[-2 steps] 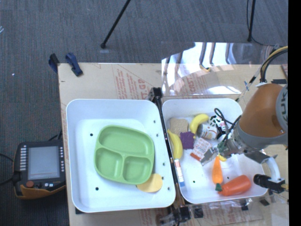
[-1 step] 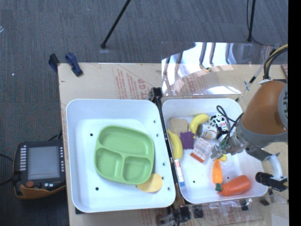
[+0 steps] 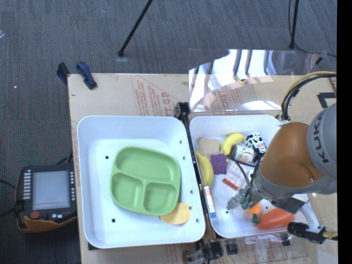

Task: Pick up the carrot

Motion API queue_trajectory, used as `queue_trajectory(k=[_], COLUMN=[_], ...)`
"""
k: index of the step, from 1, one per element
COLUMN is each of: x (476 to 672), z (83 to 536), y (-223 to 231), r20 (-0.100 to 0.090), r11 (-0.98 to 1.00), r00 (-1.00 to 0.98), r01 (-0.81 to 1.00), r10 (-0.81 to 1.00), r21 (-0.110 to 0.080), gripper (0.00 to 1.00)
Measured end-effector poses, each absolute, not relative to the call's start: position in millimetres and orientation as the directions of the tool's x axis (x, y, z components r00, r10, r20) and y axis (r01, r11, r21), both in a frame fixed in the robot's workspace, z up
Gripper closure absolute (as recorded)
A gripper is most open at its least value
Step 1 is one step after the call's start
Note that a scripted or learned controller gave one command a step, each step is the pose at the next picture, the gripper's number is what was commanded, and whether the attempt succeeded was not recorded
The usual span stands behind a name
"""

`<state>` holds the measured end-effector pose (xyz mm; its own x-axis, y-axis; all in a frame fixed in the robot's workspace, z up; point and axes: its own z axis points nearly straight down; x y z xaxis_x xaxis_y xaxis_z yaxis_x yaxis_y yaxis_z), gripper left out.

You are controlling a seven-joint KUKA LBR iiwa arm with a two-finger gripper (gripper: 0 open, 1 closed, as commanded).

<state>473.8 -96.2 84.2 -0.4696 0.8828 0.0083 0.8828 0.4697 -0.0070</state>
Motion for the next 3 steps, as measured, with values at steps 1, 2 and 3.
queue_trajectory(k=[1,2,3], x=[475.7,476.3,476.1], z=[85.8,132.2,150.6], y=[-137.9,-91.4,-97.3], r20=[0.003,0.003,0.002], r11=[0.421,0.193,0.084], r00=[-0.421,-0.193,-0.084], r01=[0.907,0.981,0.996], r10=[0.907,0.981,0.996], r21=[-0.003,-0.003,-0.003], gripper=[1.00,1.00,1.00])
